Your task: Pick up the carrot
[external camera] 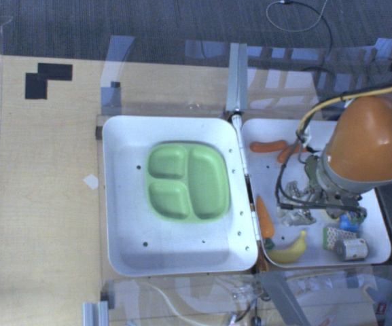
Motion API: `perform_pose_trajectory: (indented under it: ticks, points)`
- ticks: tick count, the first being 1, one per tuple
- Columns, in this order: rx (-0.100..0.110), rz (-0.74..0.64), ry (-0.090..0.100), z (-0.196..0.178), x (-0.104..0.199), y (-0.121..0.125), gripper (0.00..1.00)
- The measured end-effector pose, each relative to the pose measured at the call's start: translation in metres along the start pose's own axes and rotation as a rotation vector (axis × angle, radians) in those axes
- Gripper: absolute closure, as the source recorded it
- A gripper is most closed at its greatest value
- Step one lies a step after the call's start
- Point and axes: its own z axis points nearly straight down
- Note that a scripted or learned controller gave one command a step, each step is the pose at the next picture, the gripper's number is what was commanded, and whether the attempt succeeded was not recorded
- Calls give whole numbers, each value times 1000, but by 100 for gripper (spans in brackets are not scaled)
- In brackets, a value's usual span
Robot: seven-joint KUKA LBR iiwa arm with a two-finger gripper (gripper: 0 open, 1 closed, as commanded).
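bench [46,182]: light wood | floor [148,9]: dark carpet | tool [303,212]: opening unreadable, near carrot [265,217]

bench [46,182]: wooden | 2 white bins [121,250] side by side

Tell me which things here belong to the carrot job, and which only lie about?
For the job:
- carrot, at right bin's left wall
- gripper, above that bin

Lying about:
- banana
- sausage
- green divided plate, left bin
- small can
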Motion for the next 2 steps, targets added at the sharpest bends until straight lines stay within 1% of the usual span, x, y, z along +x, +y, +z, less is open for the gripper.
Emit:
perform_pose_trajectory:
  ticks: [1, 2]
  points:
    - [2, 102, -2, -103, -36, -49, 100]
    - [1, -133, -1, -116, -3, -30, 100]
